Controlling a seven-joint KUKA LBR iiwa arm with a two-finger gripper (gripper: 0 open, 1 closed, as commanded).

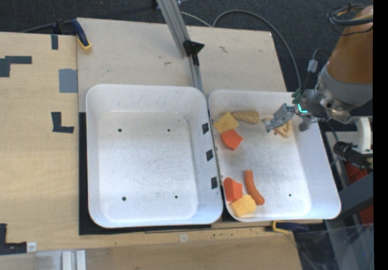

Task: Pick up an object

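Note:
The right bin [320,173] holds several small food-like items. A yellow wedge [225,122], a tan roll [245,117] and an orange block [231,139] lie near its back left. At the front left sit another orange block [232,189], a red sausage [254,187] and a ridged yellow piece [244,205]. My gripper [279,122] hangs over the back right of this bin, right above a small tan and orange item [283,132]. From this angle I cannot tell whether it touches or holds that item.
The left bin [97,141] stands beside the right one, with a shared rim and black clips between them. A slanted metal pole [173,11] rises behind the bins. The arm's orange and grey body [348,62] and cables crowd the right side.

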